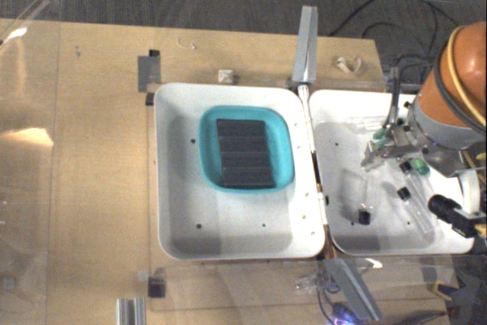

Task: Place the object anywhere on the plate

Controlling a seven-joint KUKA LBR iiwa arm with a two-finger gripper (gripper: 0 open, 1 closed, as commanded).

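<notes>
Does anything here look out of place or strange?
Nothing stands out. The dark ridged object lies flat on the teal plate in the left bin; the gripper is over the right bin.

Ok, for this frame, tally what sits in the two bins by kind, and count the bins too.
White bins: 2, left and right
Teal square plate: 1, in the left bin
Dark ridged rectangular block: 1, lying on the plate
Small black object: 1, on the right bin's floor
Total: 5
The gripper is over the right bin.
</notes>
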